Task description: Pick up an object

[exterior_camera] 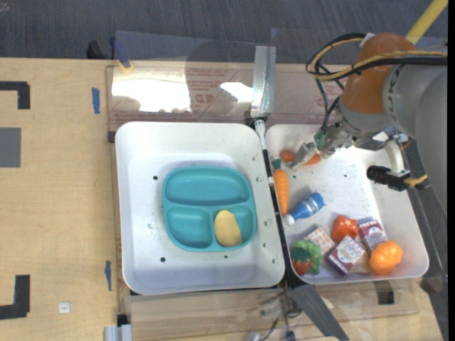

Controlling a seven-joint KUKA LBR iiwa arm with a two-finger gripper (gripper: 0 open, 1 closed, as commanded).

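Observation:
My gripper [311, 152] is low over the far left corner of the right bin [355, 183]. A small orange-red item [288, 156] lies right beside its tip, and I cannot tell whether they touch. A carrot [281, 190] lies along the bin's left wall just in front of it, with a blue bottle [307, 207] next to it. Toward the front sit a red tomato [344, 228], purple cartons [347, 253], a pink carton [320, 239], a green and red piece [306, 256] and an orange [384, 256].
The left bin [135, 190] holds a teal divided plate [206, 190] with a yellow potato-like piece [227, 228] in its front right section. The arm's grey body and orange band [377, 77] hang over the right bin's far right corner, with cables looping above.

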